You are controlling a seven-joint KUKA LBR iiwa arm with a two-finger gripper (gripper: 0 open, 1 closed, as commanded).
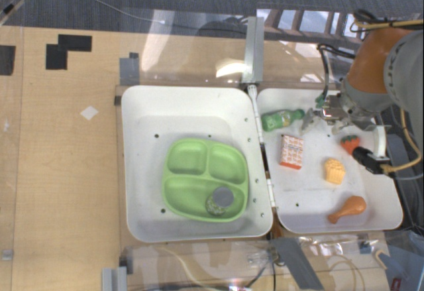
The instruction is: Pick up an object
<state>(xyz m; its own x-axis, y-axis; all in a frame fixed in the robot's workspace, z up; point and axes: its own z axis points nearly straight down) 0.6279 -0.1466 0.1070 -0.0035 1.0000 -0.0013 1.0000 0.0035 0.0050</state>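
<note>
My grey arm with its orange band (368, 61) comes in from the right, wrist bent downward. My two-finger metal gripper (322, 114) hangs low at the end of it, pointing down and slightly toward the left.

No text could be read: the small carton (291, 151) in the right bin (391, 217) carried red and white print, but it was too small to make out.
</note>
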